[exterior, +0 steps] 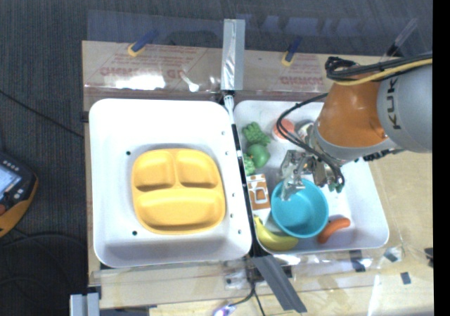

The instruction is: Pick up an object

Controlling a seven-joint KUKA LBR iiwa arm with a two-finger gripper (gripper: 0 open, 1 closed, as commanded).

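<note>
gripper (304, 175): over right bin (369, 198), at near-left rim of blue bowl (300, 210) | finger state: cannot tell | bowl: front of right bin, directly below and slightly toward camera | banana (274, 238) touching bowl's front

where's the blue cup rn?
The round blue plastic cup sits in the right white bin, toward its front edge, just below the end effector. A yellow banana lies at its lower left and an orange carrot-like piece at its right.
</note>
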